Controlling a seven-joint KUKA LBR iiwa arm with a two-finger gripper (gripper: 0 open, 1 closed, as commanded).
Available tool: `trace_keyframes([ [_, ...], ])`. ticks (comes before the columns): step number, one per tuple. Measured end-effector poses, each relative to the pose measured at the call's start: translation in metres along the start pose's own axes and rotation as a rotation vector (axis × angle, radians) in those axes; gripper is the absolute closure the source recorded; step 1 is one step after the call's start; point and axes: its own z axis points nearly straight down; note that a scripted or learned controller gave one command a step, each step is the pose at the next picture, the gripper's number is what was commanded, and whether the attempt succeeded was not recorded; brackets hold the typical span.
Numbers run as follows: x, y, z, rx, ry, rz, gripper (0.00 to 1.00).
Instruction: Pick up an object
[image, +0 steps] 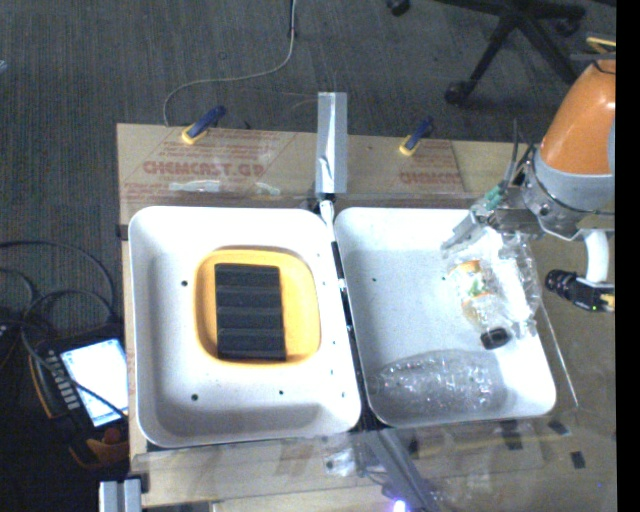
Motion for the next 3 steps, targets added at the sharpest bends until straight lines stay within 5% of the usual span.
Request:
trace_keyframes([
  [1,-0.044,0.027,0.058,0.001,-0.004,-0.085,0.00],
  [2,-0.049,0.035,0.129,-0.018,-0.003,-0.150,0.00],
  [3,-0.050,0.057,0.133,-0.022,-0.005,-0.212,0.00],
])
